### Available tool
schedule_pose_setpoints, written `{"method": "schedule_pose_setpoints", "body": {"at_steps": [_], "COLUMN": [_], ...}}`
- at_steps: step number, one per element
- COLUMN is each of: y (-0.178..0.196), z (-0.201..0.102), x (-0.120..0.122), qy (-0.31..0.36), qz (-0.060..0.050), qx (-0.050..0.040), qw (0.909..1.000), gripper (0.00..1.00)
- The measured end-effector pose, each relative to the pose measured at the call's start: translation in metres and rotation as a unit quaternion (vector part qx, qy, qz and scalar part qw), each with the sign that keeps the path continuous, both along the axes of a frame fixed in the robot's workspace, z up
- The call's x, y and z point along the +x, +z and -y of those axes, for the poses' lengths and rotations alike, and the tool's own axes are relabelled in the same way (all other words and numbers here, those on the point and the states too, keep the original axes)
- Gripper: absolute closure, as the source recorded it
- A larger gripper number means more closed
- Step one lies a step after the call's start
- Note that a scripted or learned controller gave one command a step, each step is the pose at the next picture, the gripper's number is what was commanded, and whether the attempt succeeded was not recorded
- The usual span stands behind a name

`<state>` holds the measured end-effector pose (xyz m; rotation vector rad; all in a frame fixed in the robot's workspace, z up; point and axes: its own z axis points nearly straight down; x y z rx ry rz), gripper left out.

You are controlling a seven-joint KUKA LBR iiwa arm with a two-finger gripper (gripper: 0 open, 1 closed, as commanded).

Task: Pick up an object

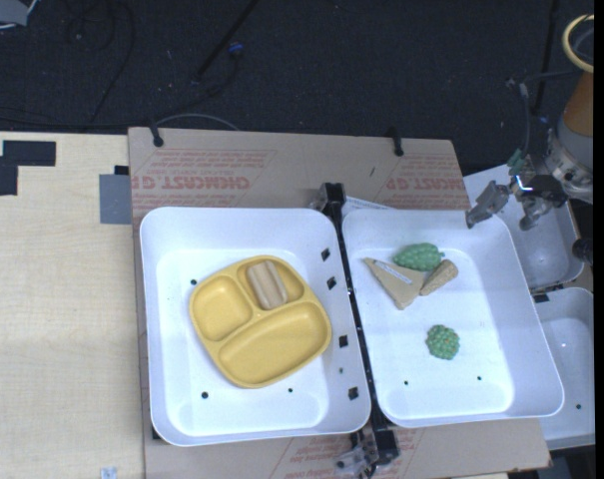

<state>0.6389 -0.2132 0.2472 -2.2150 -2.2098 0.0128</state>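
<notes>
In the right bin (501, 367) lie a leafy green piece (418, 256), a pale tan wedge (393, 281), a smaller tan wedge (439, 276) leaning against them, and a small green bumpy ball (442, 341) on its own nearer the front. My gripper (506, 211) hovers over the bin's far right corner, up and to the right of the green piece and well apart from it. Its fingers (483, 207) are spread open with nothing between them.
The left bin (172, 367) holds a yellow divided plate (244, 352) with a tan bread-like roll (269, 284) in its upper compartment. A black clamp strip (341, 297) runs between the bins. White containers (571, 347) stand right of the right bin.
</notes>
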Motion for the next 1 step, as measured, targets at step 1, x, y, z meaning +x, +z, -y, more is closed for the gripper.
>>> {"method": "schedule_pose_setpoints", "body": {"at_steps": [1], "y": [0.0089], "z": [-0.0004], "x": [0.0022], "qy": [0.001], "qz": [0.006], "qx": [-0.0013], "qw": [1.0000], "gripper": [0.00]}}
